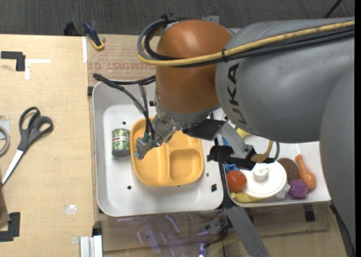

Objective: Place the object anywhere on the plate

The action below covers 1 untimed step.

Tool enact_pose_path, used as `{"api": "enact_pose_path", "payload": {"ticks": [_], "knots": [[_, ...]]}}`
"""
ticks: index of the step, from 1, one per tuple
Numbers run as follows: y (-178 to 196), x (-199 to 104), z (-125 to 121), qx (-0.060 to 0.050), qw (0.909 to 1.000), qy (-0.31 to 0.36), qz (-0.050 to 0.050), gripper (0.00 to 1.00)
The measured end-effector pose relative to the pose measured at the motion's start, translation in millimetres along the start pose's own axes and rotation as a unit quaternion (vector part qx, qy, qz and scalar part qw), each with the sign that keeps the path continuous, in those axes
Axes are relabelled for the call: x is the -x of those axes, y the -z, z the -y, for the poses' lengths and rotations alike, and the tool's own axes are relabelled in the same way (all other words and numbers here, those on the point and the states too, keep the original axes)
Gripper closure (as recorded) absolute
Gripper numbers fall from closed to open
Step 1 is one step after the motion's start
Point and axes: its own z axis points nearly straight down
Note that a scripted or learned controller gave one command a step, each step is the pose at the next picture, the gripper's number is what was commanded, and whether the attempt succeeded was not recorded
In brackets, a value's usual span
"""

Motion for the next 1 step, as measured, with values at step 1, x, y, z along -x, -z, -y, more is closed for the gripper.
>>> {"api": "enact_pose_path", "payload": {"ticks": [1], "knots": [[0.4, 0.4, -0.1, 0.000, 1.0000, 0.000, 0.000, 0.00]]}}
